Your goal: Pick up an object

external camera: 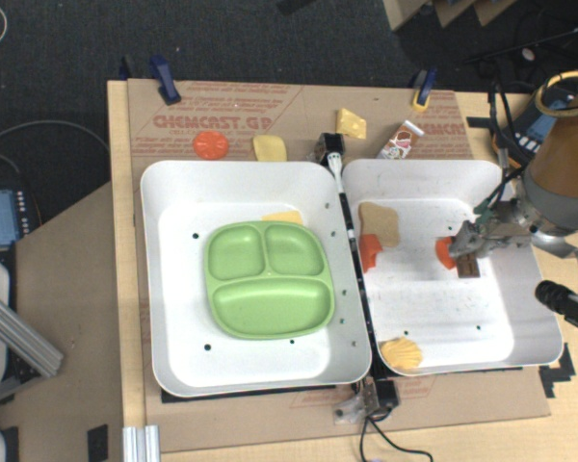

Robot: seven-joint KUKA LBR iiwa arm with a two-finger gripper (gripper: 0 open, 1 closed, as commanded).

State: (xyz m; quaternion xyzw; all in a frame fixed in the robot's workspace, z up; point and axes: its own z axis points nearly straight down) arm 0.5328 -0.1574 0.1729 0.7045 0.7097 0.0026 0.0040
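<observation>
My fingers [467,253] sit low in the right bin [520,340], touching a small orange-red object [447,250]. Their spread: cannot tell. Advised: centre over it, descend squarely, and verify grip before lifting.

Gripper [465,254] low inside right bin [491,340], touching small red object [446,250]; green divided plate [268,279] well apart, left of that bin.

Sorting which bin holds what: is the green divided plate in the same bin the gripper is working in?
No. The green divided plate lies in the left bin, while the gripper is over the right bin.
</observation>
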